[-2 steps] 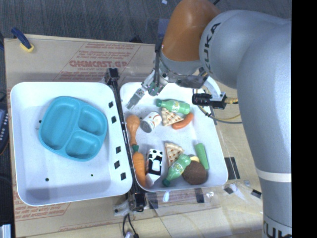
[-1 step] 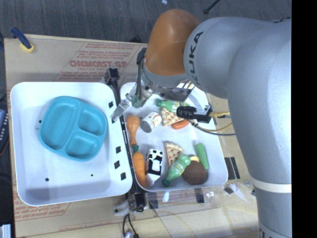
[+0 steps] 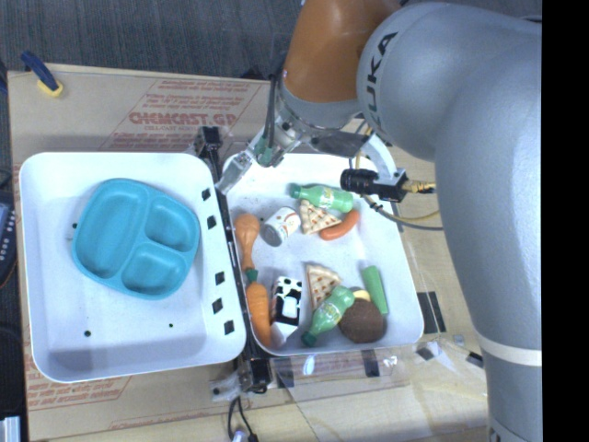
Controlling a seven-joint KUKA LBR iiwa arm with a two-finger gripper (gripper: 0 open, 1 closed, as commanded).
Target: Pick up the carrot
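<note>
Cardboard-topped bench (image 3: 166, 109): gripper (image 3: 253, 159) hovers at right bin (image 3: 405, 284) far rim, finger state indeterminate; approach step, next descend onto carrot (image 3: 259, 313).

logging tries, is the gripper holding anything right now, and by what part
Nothing held: the gripper hangs over the bin's rim, the carrot lies below.

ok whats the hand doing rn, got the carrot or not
Hand: at the far left corner of the right bin, nothing visibly held; open or closed cannot be told. Carrot lies in that bin's near left corner.
</note>
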